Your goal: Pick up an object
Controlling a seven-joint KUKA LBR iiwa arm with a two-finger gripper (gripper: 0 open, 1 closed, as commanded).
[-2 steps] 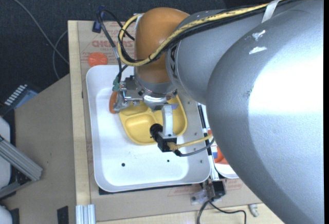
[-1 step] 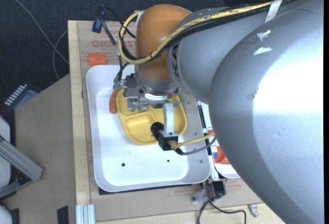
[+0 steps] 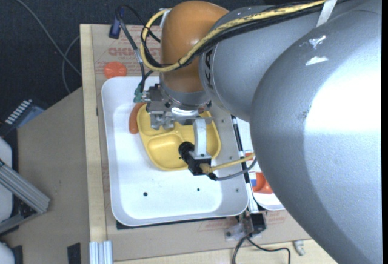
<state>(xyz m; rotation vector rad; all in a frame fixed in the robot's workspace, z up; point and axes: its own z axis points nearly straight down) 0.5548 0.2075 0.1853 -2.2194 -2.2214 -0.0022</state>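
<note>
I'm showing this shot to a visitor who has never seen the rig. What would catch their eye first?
The huge grey arm with its orange band dominates, sweeping in from the right and covering much of the bench. Below its wrist, the gripper sits low over a yellow moulded plastic object in the left shallow white bin. A small orange piece peeks out at the yellow object's left edge.

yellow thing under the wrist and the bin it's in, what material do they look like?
Yellow dish: probably molded plastic, smooth with a soft sheen and rounded compartment walls. White bin: likely thin formed plastic, glossy, with rounded corners and a rolled rim. Neither is certain from looks alone.
</note>
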